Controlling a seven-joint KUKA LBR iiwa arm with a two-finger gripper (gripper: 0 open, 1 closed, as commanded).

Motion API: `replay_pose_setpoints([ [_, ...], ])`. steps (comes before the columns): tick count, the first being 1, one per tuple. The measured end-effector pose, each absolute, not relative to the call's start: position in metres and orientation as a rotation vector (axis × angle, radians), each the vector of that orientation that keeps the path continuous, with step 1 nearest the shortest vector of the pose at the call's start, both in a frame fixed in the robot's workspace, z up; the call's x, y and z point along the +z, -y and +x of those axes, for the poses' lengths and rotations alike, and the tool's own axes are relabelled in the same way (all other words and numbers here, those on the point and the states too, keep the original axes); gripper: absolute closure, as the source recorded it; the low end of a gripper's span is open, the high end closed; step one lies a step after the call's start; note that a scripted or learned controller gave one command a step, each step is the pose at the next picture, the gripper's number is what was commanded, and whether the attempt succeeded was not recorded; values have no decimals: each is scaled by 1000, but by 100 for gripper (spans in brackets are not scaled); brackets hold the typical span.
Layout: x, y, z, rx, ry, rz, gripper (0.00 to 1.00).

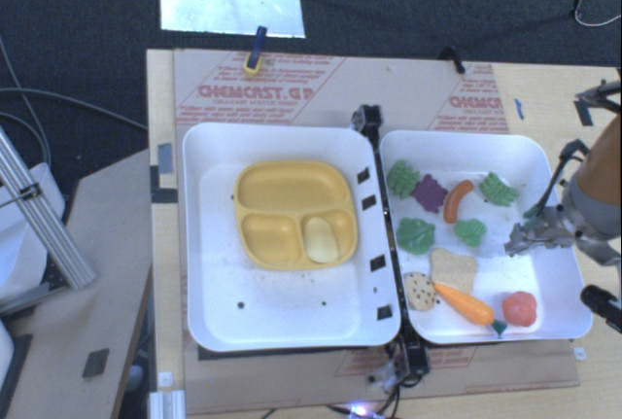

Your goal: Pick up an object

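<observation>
The right white bin [544, 155] holds several toy foods. Among them are green leafy pieces [415, 234], a purple piece [429, 192], an orange-red sausage [457, 200], a pale bread slice [453, 266], a speckled cookie [420, 290], a carrot [464, 303] and a red tomato [521, 308]. My gripper [525, 239] reaches in from the right and hangs low over the right side of this bin. It is just right of a small green piece [470, 231] and above the tomato. Nothing shows in its grasp.
The left white bin [214, 310] holds a yellow divided tray [294, 203] with a pale oval piece [322, 239] in its lower right compartment. A black hinge strip [379, 213] runs between the bins. Cables lie at the bench's right edge.
</observation>
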State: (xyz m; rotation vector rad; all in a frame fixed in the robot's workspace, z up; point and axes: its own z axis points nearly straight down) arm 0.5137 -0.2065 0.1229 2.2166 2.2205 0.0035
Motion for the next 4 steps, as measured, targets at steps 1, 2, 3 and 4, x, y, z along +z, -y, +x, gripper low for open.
replay_pose_setpoints([
  [1,134,207,515,6,-2219,2215,100],
  [2,222,193,487,6,-2221,2212,100],
  [3,246,207,487,2,-2219,2217,100],
  [4,255,206,488,5,-2223,2212,100],
])
